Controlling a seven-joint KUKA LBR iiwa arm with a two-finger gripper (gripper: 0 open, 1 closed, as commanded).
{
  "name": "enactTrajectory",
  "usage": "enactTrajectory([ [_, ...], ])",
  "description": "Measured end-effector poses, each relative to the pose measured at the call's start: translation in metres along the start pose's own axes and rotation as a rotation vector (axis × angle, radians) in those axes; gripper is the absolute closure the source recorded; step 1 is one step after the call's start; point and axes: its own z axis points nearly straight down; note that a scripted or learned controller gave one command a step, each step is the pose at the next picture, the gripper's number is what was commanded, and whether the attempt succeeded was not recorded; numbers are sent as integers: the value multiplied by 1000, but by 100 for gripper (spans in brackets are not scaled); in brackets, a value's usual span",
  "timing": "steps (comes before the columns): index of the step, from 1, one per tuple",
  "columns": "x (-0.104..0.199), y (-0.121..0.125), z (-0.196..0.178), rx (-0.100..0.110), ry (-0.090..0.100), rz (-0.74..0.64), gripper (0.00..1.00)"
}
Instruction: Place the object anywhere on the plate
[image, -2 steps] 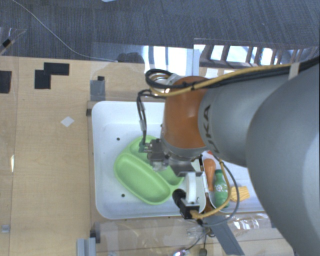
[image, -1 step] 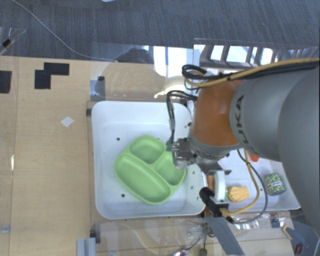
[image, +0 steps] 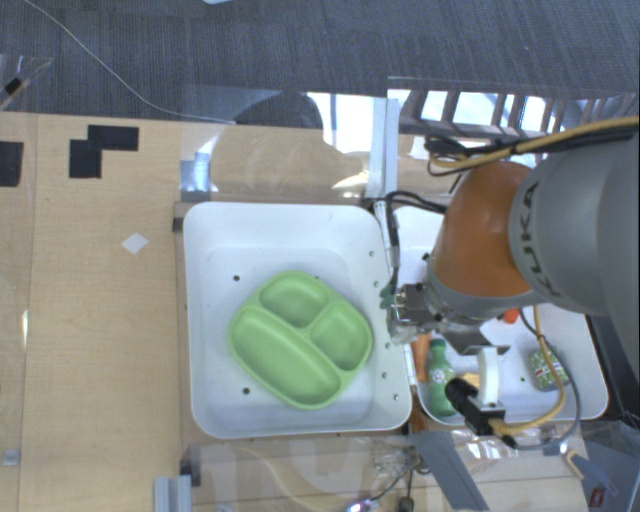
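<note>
Green three-part plate (image: 301, 339) sits in left bin (image: 210, 400), arm (image: 520, 235) hangs over right bin (image: 590, 400), pincer (image: 440, 365) down among small items, its state impossible to tell

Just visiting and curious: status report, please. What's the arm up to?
Arm low over right bin, gripper hidden. Green plate in left bin, bare. Small items under arm.
</note>
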Motion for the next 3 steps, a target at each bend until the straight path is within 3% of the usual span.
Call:
enactTrajectory([
  [1, 43, 10, -65, -1, 0, -2, 100],
  [2, 182, 0, -102, 0, 0, -3, 100],
  [3, 111, 13, -58, 1, -1, -1, 100],
])
